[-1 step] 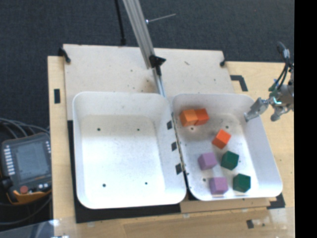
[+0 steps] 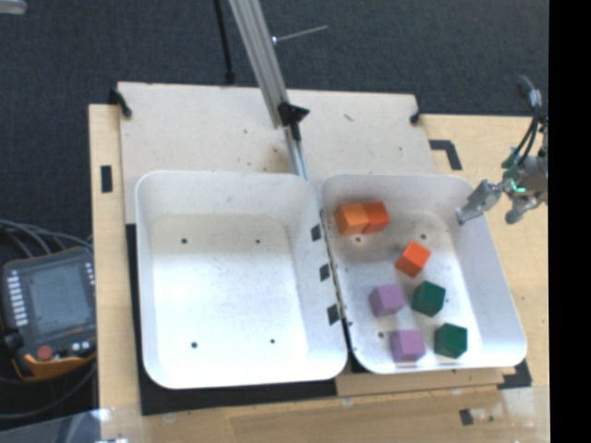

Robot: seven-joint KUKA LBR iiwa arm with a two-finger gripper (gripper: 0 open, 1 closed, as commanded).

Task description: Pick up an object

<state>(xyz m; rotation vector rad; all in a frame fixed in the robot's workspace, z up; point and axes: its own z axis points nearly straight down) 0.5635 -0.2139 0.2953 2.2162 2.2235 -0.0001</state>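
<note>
My bench (image 2: 109,247) is a pale wooden top with a lighter, speckled board (image 2: 222,132) laid over its far part. Two shallow white bins sit directly on it, side by side and touching along their inner walls. Taking the left bin (image 2: 157,247) as my mark, the right bin (image 2: 494,284) lies just beside it. A slanted metal post (image 2: 263,58) rises from the board just behind the left bin's far right corner.

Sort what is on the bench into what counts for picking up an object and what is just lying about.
For the job:
orange blocks and
purple blocks and
green blocks and
right bin
gripper

Lying about:
left bin
metal pole
handheld controller
</note>
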